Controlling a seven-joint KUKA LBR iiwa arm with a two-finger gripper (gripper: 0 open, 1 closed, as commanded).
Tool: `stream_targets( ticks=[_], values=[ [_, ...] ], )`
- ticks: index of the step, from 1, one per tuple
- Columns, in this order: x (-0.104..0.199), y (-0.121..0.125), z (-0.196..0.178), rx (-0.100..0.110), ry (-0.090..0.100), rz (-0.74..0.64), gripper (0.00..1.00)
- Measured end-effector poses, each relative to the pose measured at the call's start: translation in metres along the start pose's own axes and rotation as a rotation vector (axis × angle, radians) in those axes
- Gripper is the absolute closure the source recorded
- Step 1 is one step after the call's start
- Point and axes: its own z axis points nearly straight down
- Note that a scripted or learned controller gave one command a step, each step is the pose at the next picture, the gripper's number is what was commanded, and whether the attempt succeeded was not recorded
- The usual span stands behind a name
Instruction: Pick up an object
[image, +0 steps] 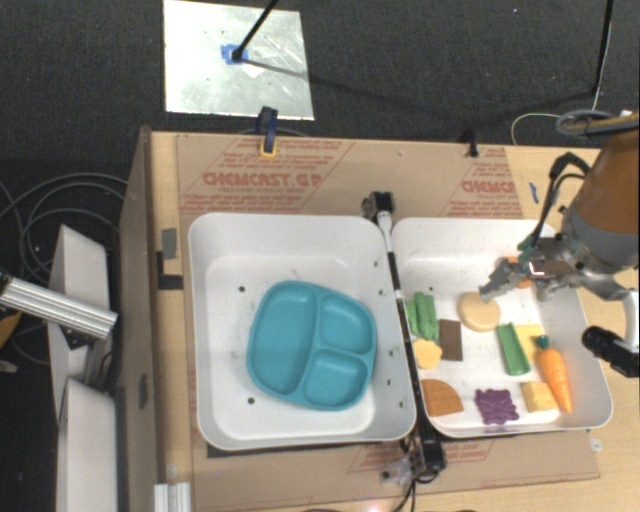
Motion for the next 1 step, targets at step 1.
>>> stream_targets(
  ticks=[1],
  values=[
    [-0.0261, -0.0476, 0.1333, 0.012, 0.004, 0.002, 0.0]
  ],
)
